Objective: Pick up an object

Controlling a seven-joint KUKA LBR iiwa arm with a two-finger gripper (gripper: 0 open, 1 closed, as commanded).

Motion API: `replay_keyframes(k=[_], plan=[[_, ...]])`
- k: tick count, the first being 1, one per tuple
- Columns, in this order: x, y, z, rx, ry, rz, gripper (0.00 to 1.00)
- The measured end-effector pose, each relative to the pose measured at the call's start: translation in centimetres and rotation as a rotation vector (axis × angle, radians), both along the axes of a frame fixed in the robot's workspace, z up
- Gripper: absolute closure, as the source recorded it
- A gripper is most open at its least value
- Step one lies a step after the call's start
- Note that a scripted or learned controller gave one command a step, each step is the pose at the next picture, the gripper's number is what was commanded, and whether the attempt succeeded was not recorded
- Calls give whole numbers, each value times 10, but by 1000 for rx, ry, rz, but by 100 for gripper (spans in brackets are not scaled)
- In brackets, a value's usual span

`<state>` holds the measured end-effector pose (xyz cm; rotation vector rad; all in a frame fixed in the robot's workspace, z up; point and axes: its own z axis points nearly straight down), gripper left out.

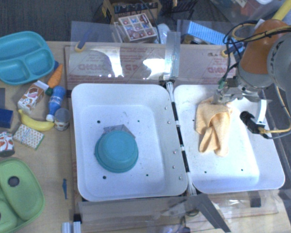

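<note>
A yellow cloth [212,127] lies in the right bin [264,176], bunched and drawn up to a peak at its top right corner. My gripper [222,100] comes down from the right onto that peak, with the cloth's top pinched between its fingers. The rest of the cloth trails down and left onto the bin floor. An upturned teal bowl [117,151] sits in the left bin [85,178], with a small grey scrap [117,129] showing behind it.
A black cable connector [250,120] hangs off the wrist over the right bin. On the bench to the left are a teal tray [20,57], a banana [35,121], a small bottle [54,102], cartons and a green tray [12,198].
</note>
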<state>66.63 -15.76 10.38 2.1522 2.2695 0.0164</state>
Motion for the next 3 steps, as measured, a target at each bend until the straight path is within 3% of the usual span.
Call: replay_keyframes(k=[1, 2, 3], plan=[[5, -13, -11, -4, 5, 295, 100], [2, 15, -5, -5, 14, 638, 100], [-1, 86, 82, -3, 12, 328, 100]])
